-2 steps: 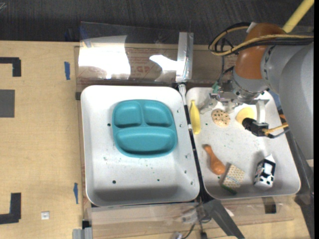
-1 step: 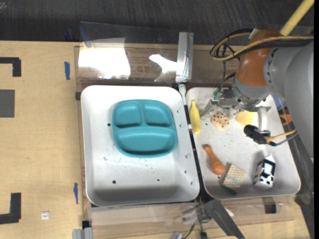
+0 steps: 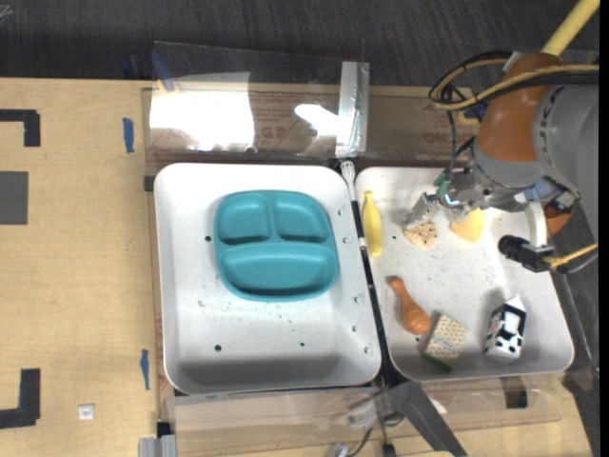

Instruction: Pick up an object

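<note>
My gripper (image 3: 443, 199) hangs over the back part of the right bin (image 3: 547, 350). Just below and left of it lies a speckled tan biscuit (image 3: 422, 230). A yellow cheese wedge (image 3: 467, 226) rests close to the gripper's right. A yellow banana (image 3: 372, 225) lies along the bin's left wall. Toward the front are an orange drumstick-shaped piece (image 3: 410, 307), a tan and green sandwich-like block (image 3: 444, 338) and a small black-and-white cow-patterned carton (image 3: 507, 330). The arm's body hides the bin's back right corner.
The left bin (image 3: 181, 341) holds a teal divided plate (image 3: 276, 244) in its middle. A clear plastic sheet and a strip of silver tape (image 3: 352, 108) stand behind the bins. Yellow and black cables (image 3: 466, 74) loop above the arm's orange band.
</note>
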Controlling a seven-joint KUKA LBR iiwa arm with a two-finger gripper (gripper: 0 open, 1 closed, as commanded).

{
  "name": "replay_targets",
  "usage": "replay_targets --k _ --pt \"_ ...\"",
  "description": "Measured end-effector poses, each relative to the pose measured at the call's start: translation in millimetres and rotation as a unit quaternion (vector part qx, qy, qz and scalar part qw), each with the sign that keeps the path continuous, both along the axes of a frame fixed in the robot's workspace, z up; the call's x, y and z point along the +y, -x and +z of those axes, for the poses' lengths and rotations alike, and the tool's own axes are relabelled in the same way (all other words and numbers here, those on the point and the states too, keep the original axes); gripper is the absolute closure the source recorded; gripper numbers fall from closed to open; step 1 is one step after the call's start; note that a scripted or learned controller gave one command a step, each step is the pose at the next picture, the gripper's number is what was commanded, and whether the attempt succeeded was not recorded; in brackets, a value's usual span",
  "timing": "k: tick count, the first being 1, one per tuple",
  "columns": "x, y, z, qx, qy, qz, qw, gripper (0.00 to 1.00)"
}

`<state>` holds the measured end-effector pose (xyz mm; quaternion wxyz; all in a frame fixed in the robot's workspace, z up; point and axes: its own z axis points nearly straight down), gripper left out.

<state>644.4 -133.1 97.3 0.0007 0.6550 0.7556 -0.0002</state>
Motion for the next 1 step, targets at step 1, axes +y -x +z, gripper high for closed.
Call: replay_targets --k 1 --pt "38.0 28.3 19.0 0.002 -0.0014 -0.038 0.9993 0.0"
